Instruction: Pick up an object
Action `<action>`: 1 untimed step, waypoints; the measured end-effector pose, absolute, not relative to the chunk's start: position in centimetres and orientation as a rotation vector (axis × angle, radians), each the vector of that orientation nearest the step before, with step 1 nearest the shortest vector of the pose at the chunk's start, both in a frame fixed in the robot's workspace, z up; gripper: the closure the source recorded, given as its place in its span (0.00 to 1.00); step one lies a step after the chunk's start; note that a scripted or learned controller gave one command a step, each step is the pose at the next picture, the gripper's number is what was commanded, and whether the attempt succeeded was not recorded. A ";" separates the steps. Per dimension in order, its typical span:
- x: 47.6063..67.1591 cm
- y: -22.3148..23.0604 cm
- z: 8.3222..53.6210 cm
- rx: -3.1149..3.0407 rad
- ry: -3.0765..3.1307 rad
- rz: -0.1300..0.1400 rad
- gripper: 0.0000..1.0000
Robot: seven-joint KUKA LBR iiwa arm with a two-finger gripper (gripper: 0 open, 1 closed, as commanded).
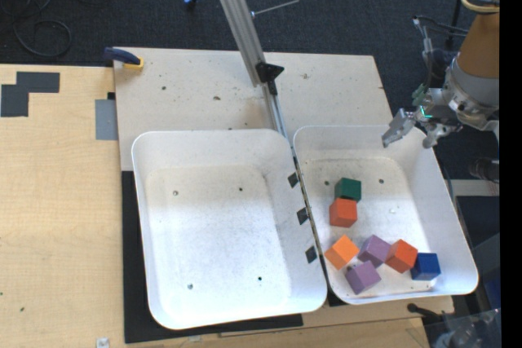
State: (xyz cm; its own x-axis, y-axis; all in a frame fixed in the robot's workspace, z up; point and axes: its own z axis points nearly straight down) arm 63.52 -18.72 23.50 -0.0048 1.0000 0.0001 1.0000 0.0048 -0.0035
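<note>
Blocks lie clustered in the lower half of the right bin (457, 257), the green block (348, 189) nearest, down and to the left of the claw (413, 126), which hangs open and empty over the bin's far right corner.

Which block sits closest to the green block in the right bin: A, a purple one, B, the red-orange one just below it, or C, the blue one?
B: the red-orange block lies right beneath the green block, nearly touching it in the right bin.
</note>
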 end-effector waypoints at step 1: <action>63.2 -18.5 17.0 -2.215 -2.216 0.008 0.00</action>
State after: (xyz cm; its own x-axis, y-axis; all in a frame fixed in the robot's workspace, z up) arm 63.22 -18.55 17.01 -0.0006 1.0000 0.0022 1.0000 0.0007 -0.0092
